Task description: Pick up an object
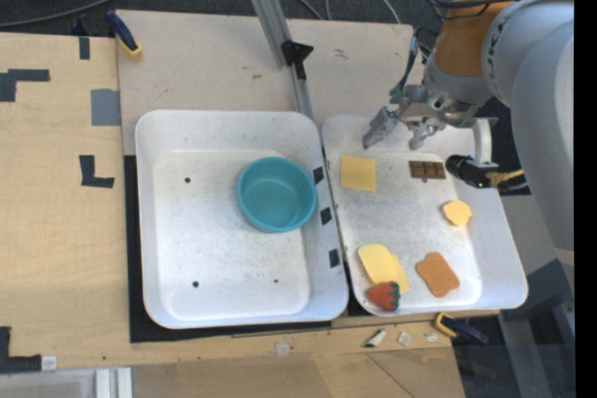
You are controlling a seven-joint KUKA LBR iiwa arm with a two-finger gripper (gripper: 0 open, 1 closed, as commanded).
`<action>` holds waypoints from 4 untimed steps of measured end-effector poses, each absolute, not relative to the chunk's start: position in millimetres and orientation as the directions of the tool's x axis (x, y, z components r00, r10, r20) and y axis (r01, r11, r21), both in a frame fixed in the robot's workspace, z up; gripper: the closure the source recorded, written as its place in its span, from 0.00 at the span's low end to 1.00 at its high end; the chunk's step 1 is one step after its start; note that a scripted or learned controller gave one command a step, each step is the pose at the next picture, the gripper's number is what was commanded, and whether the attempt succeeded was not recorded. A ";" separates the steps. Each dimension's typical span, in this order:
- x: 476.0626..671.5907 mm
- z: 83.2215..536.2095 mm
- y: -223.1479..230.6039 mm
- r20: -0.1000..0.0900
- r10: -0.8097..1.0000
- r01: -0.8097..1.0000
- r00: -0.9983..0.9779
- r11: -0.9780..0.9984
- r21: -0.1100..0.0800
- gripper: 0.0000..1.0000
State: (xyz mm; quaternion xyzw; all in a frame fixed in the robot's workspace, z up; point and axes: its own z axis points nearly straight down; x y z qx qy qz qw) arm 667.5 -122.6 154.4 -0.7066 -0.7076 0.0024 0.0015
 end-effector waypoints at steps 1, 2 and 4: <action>669.6 89.9 -122.1 -0.001 1.000 1.000 -0.003 0.003 -0.007 0.00; 669.5 88.4 -121.6 -0.002 1.000 1.000 -0.003 0.003 -0.002 0.00; 675.7 161.7 -121.1 -0.001 1.000 1.000 -0.002 0.002 0.006 1.00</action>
